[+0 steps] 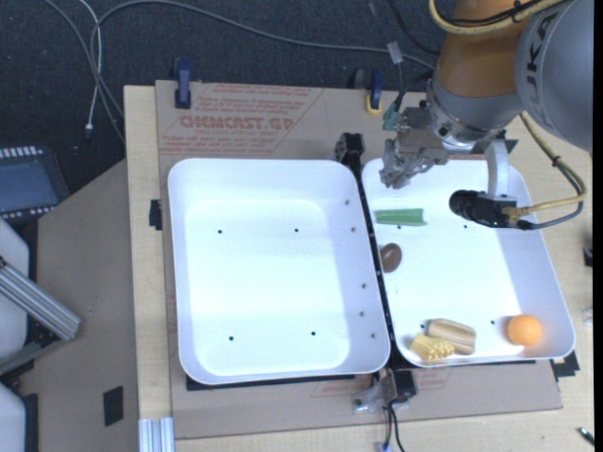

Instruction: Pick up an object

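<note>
Near the right bin's (pixel 556 299) far edge, the claw (pixel 405 169), grip state untellable, hovers by a green strip (pixel 399 217), probably light and stiff, best pinched across its width.

Grey arm (pixel 565 55), orange wrist band (pixel 480 40), yellow-black cable looped around it.

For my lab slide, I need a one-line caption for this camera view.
Grey KUKA arm's gripper above the right white bin, near a flat green strip, brown oval piece and orange ball.
</note>
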